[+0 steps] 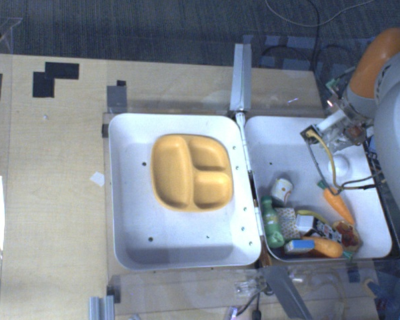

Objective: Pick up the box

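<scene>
A small grey speckled box (289, 223) lies in the clutter at the front of the right bin (280, 145), between a green bottle (273, 223) and a yellow-topped packet (307, 217). My gripper (338, 133) hangs over the back right of that bin, well behind the box and apart from it. Nothing can be seen held in it.
In the left bin (127, 239) sits a yellow divided tray (190, 172). Near the box are a small white cup (281, 191), a carrot (339, 207), an orange item (328, 248), a blue-and-white item (299, 246) and a dark patterned packet (329, 231). A metal divider (240, 79) separates the bins.
</scene>
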You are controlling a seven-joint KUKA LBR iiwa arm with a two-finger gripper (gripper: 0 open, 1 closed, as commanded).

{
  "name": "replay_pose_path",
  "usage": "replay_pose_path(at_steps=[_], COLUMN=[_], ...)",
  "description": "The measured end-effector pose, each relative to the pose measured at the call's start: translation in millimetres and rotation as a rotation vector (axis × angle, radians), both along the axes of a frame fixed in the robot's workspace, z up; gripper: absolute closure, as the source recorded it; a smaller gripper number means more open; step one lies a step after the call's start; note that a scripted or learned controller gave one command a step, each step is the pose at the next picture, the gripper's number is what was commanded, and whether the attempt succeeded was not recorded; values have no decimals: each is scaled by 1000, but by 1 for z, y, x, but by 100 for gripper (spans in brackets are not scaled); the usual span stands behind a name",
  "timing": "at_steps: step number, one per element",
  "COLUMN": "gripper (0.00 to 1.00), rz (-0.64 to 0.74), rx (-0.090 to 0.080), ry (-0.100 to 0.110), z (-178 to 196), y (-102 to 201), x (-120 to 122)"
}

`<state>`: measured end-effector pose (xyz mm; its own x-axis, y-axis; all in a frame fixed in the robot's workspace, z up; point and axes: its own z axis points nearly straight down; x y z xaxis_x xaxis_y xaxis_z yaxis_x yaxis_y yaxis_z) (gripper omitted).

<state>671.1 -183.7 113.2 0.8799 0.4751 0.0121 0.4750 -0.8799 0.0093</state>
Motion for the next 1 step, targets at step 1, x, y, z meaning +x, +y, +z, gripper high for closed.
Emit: replay_pose_path(at_steps=[1], gripper=[100], rz=[6], rx=[-1], ry=[-5], z=[13], y=[1], x=[2])
